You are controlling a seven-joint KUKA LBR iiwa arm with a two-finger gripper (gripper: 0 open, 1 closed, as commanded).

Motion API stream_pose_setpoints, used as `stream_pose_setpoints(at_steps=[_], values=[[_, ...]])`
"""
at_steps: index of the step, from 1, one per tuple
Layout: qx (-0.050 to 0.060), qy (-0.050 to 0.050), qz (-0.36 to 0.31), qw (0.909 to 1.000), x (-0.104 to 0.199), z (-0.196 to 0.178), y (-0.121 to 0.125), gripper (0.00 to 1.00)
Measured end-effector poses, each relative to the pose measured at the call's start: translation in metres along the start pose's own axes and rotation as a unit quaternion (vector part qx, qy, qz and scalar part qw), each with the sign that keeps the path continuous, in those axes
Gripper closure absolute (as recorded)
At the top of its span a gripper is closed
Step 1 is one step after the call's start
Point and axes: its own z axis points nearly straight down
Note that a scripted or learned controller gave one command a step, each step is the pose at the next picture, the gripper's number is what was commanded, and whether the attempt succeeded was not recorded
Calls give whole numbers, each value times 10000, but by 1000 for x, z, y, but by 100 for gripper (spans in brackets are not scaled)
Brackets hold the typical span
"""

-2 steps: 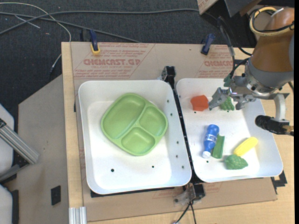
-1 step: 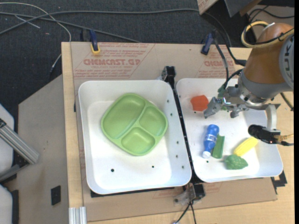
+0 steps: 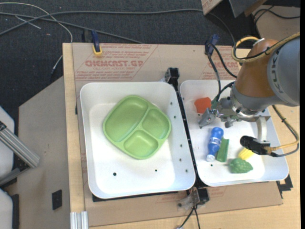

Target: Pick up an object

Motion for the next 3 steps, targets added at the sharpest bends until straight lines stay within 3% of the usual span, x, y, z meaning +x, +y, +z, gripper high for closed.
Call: stream_pose_setpoints(at_steps=[1,2,3], values=[[-19,-4,6,10000,1,40,0,0],[-45,-6,8,10000,1,27,1,100],[-68,-20,5,10000,-6,-18,3,100]])
